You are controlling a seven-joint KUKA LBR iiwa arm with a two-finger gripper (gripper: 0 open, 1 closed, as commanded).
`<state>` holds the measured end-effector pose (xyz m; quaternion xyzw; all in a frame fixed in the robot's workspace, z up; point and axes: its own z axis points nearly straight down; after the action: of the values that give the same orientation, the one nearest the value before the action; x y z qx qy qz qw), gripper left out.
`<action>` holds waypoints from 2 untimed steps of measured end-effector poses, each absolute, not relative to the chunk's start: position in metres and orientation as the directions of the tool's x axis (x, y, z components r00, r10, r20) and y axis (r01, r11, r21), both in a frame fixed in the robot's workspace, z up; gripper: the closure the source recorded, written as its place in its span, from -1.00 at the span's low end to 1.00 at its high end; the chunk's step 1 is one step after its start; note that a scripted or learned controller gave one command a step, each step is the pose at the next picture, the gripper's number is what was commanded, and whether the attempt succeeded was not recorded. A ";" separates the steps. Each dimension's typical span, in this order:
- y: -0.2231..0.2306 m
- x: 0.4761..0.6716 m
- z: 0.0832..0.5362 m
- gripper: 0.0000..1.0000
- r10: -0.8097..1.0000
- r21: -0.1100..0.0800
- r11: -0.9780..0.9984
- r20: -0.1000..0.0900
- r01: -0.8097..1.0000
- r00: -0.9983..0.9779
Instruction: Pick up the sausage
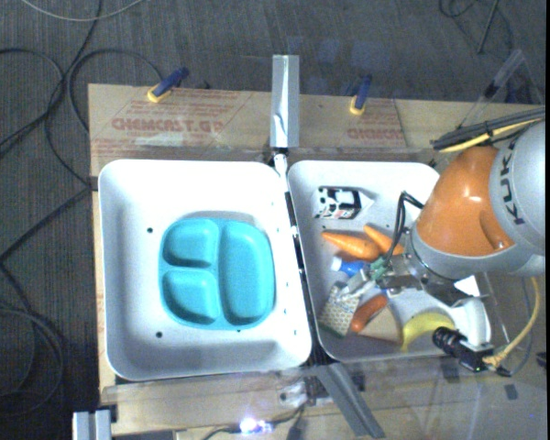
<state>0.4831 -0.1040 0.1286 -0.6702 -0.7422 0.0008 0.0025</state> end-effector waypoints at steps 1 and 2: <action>-0.109 0.489 0.093 -1.00 0.973 0.012 0.229 0.007 0.973 -0.229; -0.111 0.494 0.107 1.00 0.974 0.026 0.227 0.000 0.974 -0.227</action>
<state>0.4935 -0.1109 0.1072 -0.6217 -0.7831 -0.0102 -0.0083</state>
